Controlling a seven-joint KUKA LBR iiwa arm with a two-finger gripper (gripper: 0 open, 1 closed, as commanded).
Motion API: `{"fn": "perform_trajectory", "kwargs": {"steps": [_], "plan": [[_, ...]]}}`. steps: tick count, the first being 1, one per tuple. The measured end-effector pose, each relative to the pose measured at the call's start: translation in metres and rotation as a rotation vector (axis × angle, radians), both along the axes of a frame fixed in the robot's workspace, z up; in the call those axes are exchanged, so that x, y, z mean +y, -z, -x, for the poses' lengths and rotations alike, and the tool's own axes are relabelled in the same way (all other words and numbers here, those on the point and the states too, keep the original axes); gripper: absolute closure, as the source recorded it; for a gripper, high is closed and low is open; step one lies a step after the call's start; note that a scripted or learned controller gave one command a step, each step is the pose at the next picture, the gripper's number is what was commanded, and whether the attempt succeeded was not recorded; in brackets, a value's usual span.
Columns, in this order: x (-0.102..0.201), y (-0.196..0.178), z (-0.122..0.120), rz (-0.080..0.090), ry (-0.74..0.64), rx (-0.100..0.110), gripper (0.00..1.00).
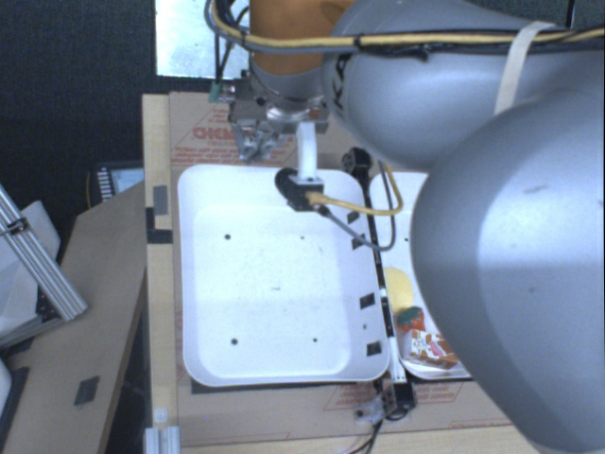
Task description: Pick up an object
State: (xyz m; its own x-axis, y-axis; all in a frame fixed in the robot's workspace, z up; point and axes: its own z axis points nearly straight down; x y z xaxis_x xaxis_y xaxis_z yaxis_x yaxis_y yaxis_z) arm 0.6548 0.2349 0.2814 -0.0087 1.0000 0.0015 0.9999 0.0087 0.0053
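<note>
Objects available for pickup are in the right bin (423, 371), at its near left corner. Most of this bin is covered by the grey arm (501, 216).

1. A flat packet (433, 350) with red and white print lies nearest, close to the bin's near rim.
2. A small red-orange item (410, 318) lies just beyond the packet, touching or just beside it.
3. A yellow item (397, 282) lies farther back. The arm partly hides it, so its shape cannot be determined.

The left bin (274, 282) stands beside the right bin and shows a bare white floor with a few small dark dots. Both bins rest on a sheet of cardboard (198, 135) with red print, which lies on the desk (156, 149).

The hand (253, 145) is at the far side of the scene, over the cardboard just beyond the far rim of the left bin. It hangs below the orange band (293, 8) of the arm. Whether the hand is wide or narrow cannot be told from this view. The hand is well apart from all three objects, with the arm's bulk between them.
</note>
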Motion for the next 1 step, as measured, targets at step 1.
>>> {"fn": "perform_trajectory", "kwargs": {"steps": [1], "plan": [[0.0005,-0.0108,-0.0004,0.0,-0.005,-0.002,1.0]]}}
